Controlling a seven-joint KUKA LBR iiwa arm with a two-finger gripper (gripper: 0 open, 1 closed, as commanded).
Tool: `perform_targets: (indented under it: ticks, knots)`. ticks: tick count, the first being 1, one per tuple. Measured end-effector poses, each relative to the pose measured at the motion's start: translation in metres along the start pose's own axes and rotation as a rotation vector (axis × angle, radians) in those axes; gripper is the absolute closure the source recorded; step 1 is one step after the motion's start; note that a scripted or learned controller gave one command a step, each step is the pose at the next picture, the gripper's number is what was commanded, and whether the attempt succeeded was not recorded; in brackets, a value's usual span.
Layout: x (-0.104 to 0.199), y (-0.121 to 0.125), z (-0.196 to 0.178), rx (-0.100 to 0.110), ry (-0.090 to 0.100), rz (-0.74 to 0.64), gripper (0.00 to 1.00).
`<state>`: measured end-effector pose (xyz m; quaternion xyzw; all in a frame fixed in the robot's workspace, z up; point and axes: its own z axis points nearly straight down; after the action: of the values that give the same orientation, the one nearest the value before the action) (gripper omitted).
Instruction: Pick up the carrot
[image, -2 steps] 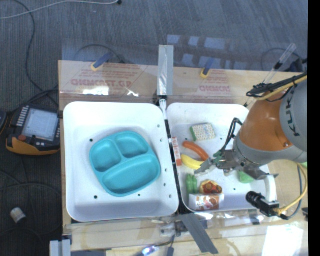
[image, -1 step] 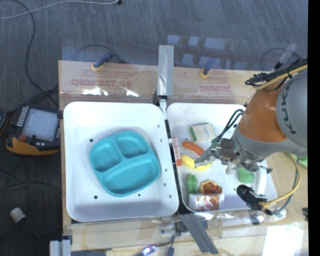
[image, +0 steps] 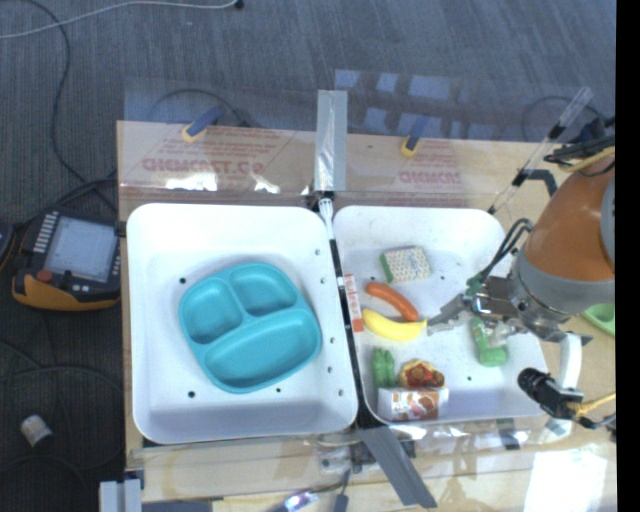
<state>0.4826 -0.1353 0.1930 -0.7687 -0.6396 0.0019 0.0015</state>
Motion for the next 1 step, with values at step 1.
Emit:
perform_targets:
  ticks: [1]
  knots:
    - [0.0434,-0.0080,0.0110,0.002,0.001,0.070,0.00]
